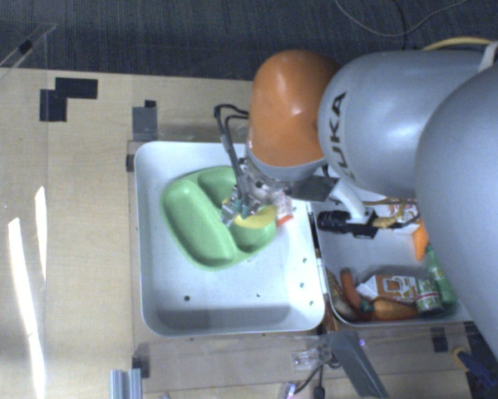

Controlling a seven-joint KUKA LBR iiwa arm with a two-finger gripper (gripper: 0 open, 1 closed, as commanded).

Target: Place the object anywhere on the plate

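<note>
Under my own orange band and grey wrist, most of my gripper (250, 208) is hidden, so I see only the lower metal part of it above the green plate (200, 223). Whether my fingers are closed or spread I cannot tell; the blur and my own body cover them. A yellow object (257, 217) lies just at my fingertips, over the right compartment of the plate, near its right rim. It looks small, pale yellow, rounded, with a bit of red or orange at its right end; its exact shape is too unclear to name. If it rests on the plate or hangs a little above it, I cannot decide.

The plate is light green, with two compartments, and it lies tilted in the left white bin (232, 306). My big grey arm (415, 123) covers much of the right bin (336, 306), which is also cut by the arm at its far side. In the part that shows I see a few mixed things, among them a carrot-like orange piece (390, 309) and a green bottle (437, 281).
</note>
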